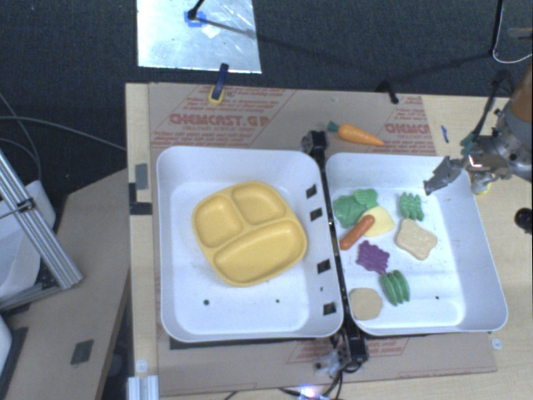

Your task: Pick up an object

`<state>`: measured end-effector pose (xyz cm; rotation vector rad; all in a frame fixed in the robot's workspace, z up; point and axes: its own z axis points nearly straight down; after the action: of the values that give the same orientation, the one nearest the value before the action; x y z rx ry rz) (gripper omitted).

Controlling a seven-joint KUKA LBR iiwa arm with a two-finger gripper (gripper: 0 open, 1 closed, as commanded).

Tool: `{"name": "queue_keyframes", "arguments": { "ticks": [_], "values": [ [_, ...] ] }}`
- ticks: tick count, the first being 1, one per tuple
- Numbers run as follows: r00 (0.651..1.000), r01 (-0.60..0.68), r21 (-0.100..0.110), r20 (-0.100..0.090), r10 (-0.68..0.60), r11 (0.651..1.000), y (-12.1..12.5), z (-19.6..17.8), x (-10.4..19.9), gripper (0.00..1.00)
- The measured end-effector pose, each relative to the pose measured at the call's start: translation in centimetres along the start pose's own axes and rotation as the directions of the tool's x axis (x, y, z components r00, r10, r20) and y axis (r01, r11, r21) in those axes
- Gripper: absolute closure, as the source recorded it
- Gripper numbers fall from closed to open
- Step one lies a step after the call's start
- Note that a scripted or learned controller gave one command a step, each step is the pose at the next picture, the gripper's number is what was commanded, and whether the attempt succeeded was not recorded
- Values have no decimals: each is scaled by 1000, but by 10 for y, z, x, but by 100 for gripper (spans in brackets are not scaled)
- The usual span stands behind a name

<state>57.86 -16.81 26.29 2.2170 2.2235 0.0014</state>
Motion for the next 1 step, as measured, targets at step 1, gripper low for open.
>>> {"name": "queue_keyframes", "arguments": {
  "ticks": [1],
  "values": [
    [1000, -3, 10, -4, 3, 1000, -69, 49, 28, 0]
  ]
}}
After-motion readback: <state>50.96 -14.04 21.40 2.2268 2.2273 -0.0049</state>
